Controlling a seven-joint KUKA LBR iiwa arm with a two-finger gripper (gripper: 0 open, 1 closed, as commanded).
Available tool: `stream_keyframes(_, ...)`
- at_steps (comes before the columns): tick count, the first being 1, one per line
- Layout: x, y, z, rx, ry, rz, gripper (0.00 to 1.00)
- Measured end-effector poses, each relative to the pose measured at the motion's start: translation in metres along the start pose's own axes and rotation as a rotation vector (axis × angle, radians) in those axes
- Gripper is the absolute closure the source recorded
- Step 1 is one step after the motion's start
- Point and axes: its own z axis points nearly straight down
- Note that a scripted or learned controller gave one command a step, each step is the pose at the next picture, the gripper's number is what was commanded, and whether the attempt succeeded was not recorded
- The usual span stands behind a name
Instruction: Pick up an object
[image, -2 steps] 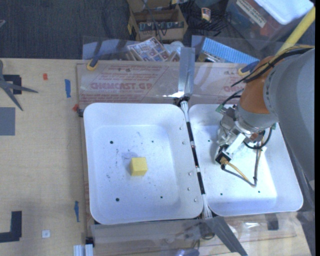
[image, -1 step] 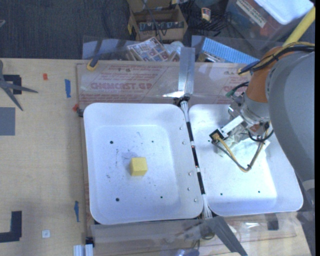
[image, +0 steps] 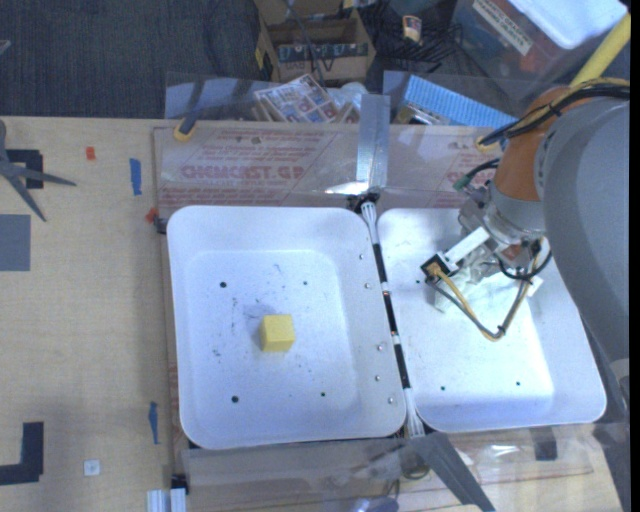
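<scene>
Closest to the camera is the light wooden bench (image: 80, 330), and on it are the front rims of two shallow white bins, side by side. Their inner edges almost touch along a thin dark strip (image: 390, 320) that runs away from the camera.

In the left bin (image: 180, 300) a small yellow cube (image: 278, 333) sits flat on the floor, a little nearer to the front than to the back and about midway between the side walls. It is well apart from every wall, so there is open white floor on all its sides, marked with some small dark dots and grey scuffs.

The right bin (image: 480, 395) has a wide, plain floor in its near half.

Over its far half hangs the gripper (image: 485, 265), close to the far wall and well apart from the cube, with the dividing strip between them. It points downward and a little toward the left bin. From this angle I cannot tell if it is open or closed, and I see nothing held in it.

The arm (image: 595, 210) comes in from the right, large and grey, covering the right rim of that bin. Its orange band (image: 520, 170) is just above the wrist, and the wrist bends down into the bin.

Behind both bins stands a clear panel (image: 260, 165) with red lettering, close against their far rims.
</scene>
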Motion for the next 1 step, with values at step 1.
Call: stream_keyframes(1, 0.0013, -0.0009, -0.0098, 0.0, -0.001, -0.003, 1.0)
